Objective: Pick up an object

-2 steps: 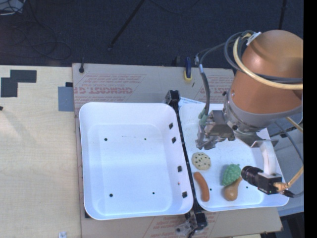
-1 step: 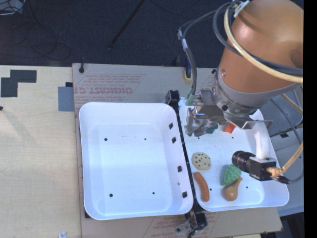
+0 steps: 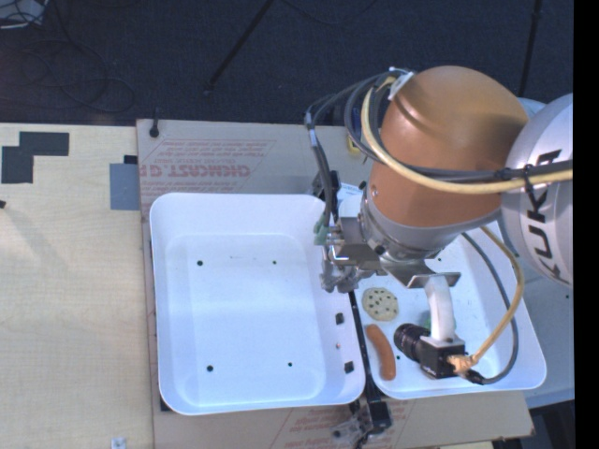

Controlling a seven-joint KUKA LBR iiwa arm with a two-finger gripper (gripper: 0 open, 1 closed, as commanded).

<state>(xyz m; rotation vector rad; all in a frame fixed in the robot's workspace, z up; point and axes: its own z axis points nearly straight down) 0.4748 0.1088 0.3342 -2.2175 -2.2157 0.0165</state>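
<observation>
White twin bins [image 3: 187, 223] on a cardboard-covered bench [image 3: 225, 162], dark floor behind; hand [image 3: 339, 274] state unclear.

Arm [image 3: 449, 166] above right bin [image 3: 524, 363]

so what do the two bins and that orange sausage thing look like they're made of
Bins: the left bin and right bin look like moulded white plastic, smooth with a slight gloss and rounded corners.
Sausage: likely plastic or rubber toy food, with an even orange-red colour and a faint sheen; the view cannot settle which.
</observation>
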